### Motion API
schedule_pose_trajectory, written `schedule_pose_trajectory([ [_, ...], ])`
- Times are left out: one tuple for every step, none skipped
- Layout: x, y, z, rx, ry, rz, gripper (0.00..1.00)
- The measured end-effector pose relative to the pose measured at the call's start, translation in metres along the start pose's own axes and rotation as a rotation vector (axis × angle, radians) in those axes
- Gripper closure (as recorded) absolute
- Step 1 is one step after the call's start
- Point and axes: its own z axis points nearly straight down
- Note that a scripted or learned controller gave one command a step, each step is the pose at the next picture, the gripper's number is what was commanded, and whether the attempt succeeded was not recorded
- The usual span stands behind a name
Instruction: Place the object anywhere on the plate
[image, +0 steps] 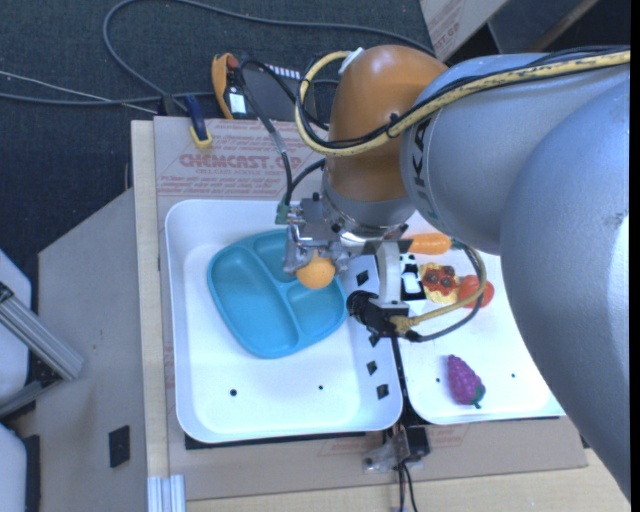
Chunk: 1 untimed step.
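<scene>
Now we hold the orange ball (316, 273) clamped in the pincer (312, 262) over the blue plate (262, 310); next we judge release.

The flat brown cardboard-covered bench top (240, 160), printed with red lettering along its far edge, carries two shallow white plastic bins side by side and touching, the left bin (190, 340) and the right bin (510, 385), with a yellow-handled clamp (198, 125) at its far-left corner.
</scene>
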Motion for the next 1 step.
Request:
schedule_pose_trajectory([
  [-0.0044, 0.0006, -0.0006, 0.000, -0.002, 0.007, 0.00],
])
